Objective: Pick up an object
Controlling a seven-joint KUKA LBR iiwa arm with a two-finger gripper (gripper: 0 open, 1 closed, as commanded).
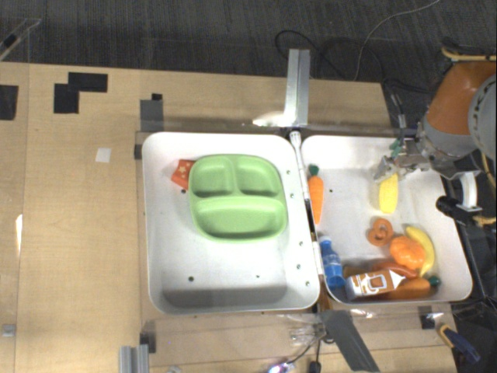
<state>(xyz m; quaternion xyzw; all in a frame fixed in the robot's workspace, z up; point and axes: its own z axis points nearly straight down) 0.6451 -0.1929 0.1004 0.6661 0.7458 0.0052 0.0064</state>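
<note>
Nearest the camera, along the front wall of the right bin (458, 290), a brown bottle (380, 281) with a white label lies on its side, its long axis running left to right along that wall. A blue bottle (330, 264) lies just beside it at the front-left corner, pointing front to back.

The grey arm (466, 115), with its orange band, reaches in over the right bin's back-right corner, bent down toward the bin floor. Its gripper (397, 162) sits low near the back wall, tips directed down and toward the left. Whether the gripper is open or closed cannot be told; the tips are too small and blurred.

A yellow lemon-like piece (388, 195) lies just in front of the gripper. It is smooth, pale yellow and oval, with its long axis running front to back, and its back end is close under the gripper tips; contact cannot be told.

Further forward lie an orange ring-shaped piece (380, 231), an orange fruit (406, 252) and a banana (423, 245) near the right wall. A carrot (316, 195) lies along the left wall, green top toward the back.

In the left bin (167, 231), a green 3-compartment plate (237, 196) rests toward the back, with a red piece (182, 175) touching its left edge.
</note>
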